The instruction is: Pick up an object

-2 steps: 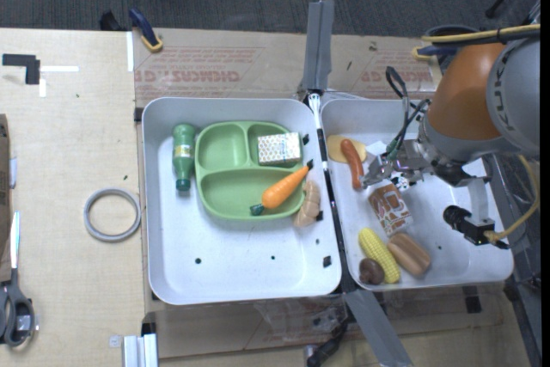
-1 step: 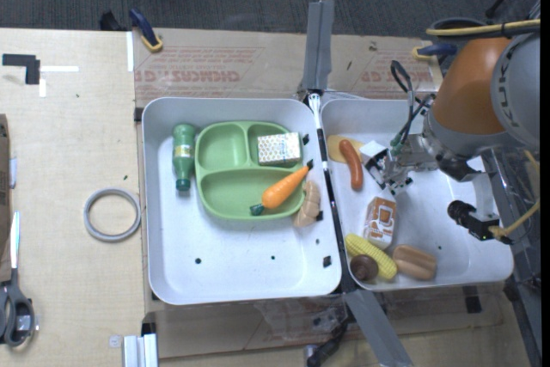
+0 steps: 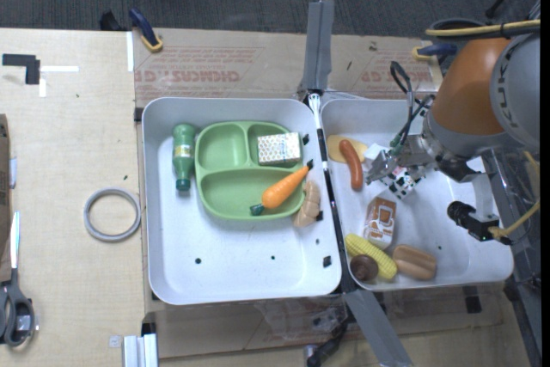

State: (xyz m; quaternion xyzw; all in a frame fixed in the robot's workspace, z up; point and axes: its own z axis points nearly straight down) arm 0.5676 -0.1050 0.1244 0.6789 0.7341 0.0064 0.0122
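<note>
**Arm is reaching into the right bin, over the toy food**

The grey arm point(image 3: 503, 99) with its orange band is coming in from the right side and is leaning over the right bin point(image 3: 481, 271). Its gripper point(image 3: 388, 170) is hanging low in the upper middle part of this bin. The metal parts are pointing to the left, toward the red sausage point(image 3: 351, 162). Just beside the gripper, a small black and white object point(image 3: 401, 183) is lying; it is too small to say what it is, and I cannot tell if the gripper is touching it. About the jaws, I cannot tell if they are apart or together, because this part is small and dark in the view.

In the same bin, a packet with a brown and white picture point(image 3: 381, 222) is lying below the gripper. Near the front wall, a yellow corn cob point(image 3: 373, 255) is lying beside a dark round piece point(image 3: 363, 268), and a hot dog bun point(image 3: 415, 261) is resting to the right of them.

The left bin point(image 3: 232, 271) is holding a green divided tray point(image 3: 225, 152). A small printed box point(image 3: 278, 149) is sitting in the upper right compartment of the tray. An orange carrot point(image 3: 283, 188) is lying tilted over the tray's right side, and a pale beige piece point(image 3: 308, 204) is leaning just beside the tray. A green bottle point(image 3: 183, 154) is lying to the left of the tray.

On the bench point(image 3: 69, 142), left of the bins, a grey ring point(image 3: 113, 213) is lying.
</note>
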